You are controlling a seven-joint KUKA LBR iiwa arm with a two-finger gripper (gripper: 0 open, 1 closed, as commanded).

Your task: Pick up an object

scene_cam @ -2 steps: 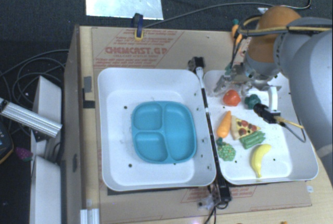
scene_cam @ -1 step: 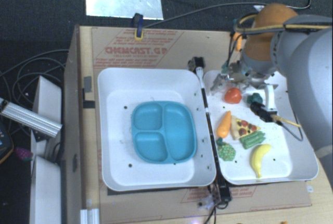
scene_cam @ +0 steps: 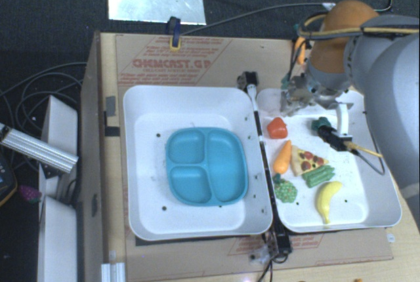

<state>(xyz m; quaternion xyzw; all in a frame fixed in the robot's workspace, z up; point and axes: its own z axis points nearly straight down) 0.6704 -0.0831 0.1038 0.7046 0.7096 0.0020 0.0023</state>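
Pincer [scene_cam: 291, 103] of the grey arm is seen low over the far left corner of the right shallow white bin [scene_cam: 377, 205]; whether it is wide or narrow cannot be told. Just in front of it a red toy tomato [scene_cam: 277, 128] is found, with an orange toy carrot [scene_cam: 282, 156], a pizza slice toy [scene_cam: 307, 161], a green toy pepper [scene_cam: 318, 175], a green broccoli toy [scene_cam: 285, 191] and a yellow toy banana [scene_cam: 327, 199] nearer. A blue divided plastic plate [scene_cam: 206, 165] is held by the left white bin [scene_cam: 141, 143].
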